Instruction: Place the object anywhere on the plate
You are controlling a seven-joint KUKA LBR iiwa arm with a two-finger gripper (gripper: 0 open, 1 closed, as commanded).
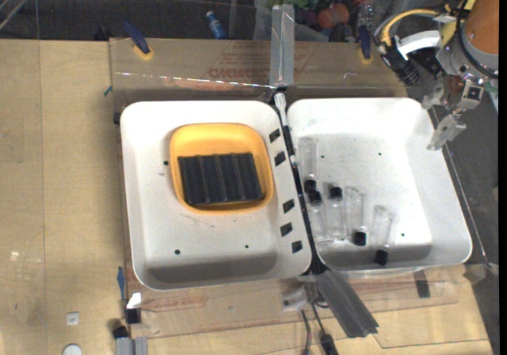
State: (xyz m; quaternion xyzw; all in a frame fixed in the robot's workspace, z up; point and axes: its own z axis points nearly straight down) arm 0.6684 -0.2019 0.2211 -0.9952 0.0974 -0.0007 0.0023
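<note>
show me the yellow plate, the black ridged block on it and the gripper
yellow plate [184,142]: camera view, bare upper left rim.
black ridged block [220,178]: camera view, middle of its top face.
gripper [444,133]: camera view, at its fingertips, above the right bin's far right corner.

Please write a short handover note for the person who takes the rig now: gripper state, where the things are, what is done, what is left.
Gripper: above the right bin's far right corner, holding nothing.
Clear vials with black caps: lying in the right bin, near its left and front.
Yellow plate: in the left bin, with a dark ribbed block on it.
Done: no vial is on the plate.
Left: pick a vial, place it on the plate.
</note>
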